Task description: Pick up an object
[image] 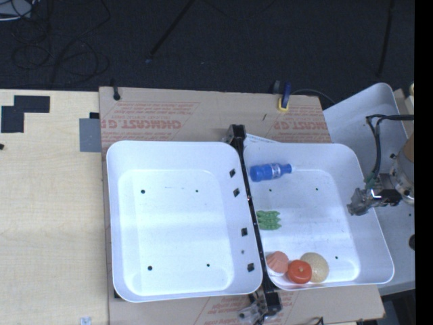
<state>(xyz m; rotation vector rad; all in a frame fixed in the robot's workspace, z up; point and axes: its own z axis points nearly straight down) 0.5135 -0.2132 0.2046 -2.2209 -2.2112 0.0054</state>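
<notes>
The right bin (pixel 365 249) holds a blue bottle (pixel 270 172) lying on its side near the back left, a small green piece (pixel 268 220) by the divider, and three round items at the front: a pink one (pixel 277 261), a red one (pixel 299 271) and a tan one (pixel 316 266). My gripper (pixel 360 204) hovers at the right bin's right rim, well away from all of these objects. Nothing shows between its fingers.
The left bin (pixel 115 181) sits beside the right one, with a black divider clamp (pixel 247 208) between them. Cardboard (pixel 176 117) lies under both bins. Cables and a white panel (pixel 365 114) stand at the right, near the arm.
</notes>
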